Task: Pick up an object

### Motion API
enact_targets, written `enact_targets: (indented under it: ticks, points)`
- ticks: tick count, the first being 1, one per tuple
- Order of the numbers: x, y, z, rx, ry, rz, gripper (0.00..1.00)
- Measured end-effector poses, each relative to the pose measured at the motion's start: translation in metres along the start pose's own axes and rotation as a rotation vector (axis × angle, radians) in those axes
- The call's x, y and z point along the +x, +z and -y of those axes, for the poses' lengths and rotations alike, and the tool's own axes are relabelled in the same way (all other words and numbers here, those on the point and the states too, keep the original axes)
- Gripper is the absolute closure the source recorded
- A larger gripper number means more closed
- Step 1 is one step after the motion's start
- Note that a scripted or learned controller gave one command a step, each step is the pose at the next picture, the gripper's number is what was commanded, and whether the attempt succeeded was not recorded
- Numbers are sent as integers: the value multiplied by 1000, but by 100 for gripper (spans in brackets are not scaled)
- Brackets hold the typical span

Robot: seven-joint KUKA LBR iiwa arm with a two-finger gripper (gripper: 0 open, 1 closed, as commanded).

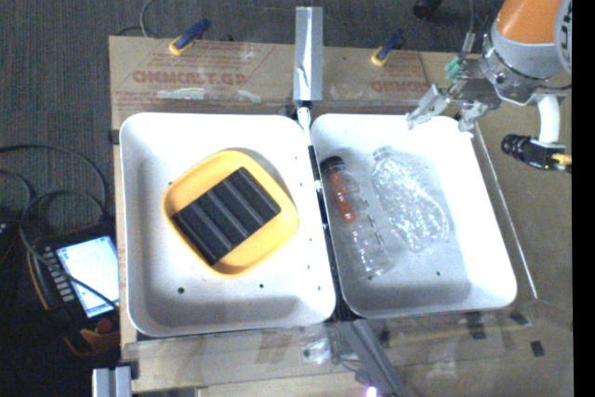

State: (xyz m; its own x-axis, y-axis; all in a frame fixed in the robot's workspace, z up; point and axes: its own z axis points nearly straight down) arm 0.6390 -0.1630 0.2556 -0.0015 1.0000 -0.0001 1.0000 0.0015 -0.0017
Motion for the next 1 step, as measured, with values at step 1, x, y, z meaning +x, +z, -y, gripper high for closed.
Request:
enact_targets:
  ticks: [1]
  points:
    - [23,114,45,0,-160,-2,0]
